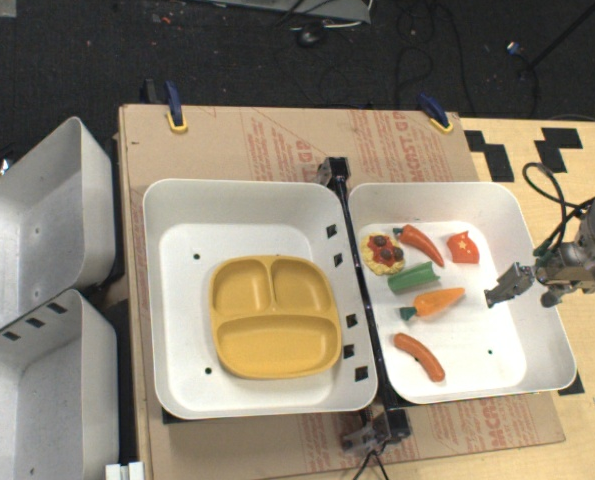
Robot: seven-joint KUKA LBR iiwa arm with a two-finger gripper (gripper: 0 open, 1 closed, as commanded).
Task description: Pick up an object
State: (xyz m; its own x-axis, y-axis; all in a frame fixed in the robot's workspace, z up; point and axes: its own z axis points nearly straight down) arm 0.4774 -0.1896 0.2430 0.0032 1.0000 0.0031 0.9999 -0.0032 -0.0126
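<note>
While the gripper (505, 290) hovers over the right bin's (497, 203) right wall, jaws unreadable to us, we list the carrot (435, 303) lying mid-bin, apart from it.

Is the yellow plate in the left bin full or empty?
Empty. The yellow plate shows bare compartments; the toy food lies in the right bin.

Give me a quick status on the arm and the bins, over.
Gripper low at right bin's right side, holding nothing. Toy foods loose in that bin: carrot nearest, sausage below. Yellow divided plate in left bin. Path clear.
</note>
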